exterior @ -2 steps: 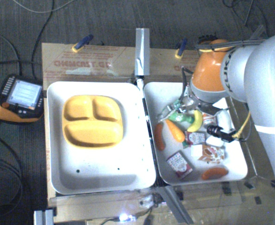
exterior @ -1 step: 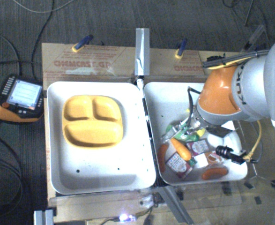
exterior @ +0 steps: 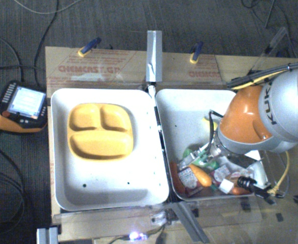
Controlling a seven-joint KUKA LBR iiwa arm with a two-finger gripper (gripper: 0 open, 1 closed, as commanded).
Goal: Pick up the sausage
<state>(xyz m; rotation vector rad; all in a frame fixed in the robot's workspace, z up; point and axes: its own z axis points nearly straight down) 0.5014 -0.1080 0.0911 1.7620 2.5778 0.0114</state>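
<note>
Down in the right bin point(exterior: 189, 105), the grey and orange arm point(exterior: 255, 121) hangs over a heap of small items at the near end. Its fingers are hidden under the wrist, so I cannot tell how they stand. A dark reddish sausage point(exterior: 176, 177) seems to lie at the heap's left edge, beside an orange carrot-like piece point(exterior: 202, 176). A yellow sectioned tray point(exterior: 101, 131) rests in the left bin point(exterior: 62, 187) on the desk point(exterior: 67, 65)

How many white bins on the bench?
2: the left bin holds a yellow divided tray; the right bin holds a pile of items, partly hidden under the arm.
</note>
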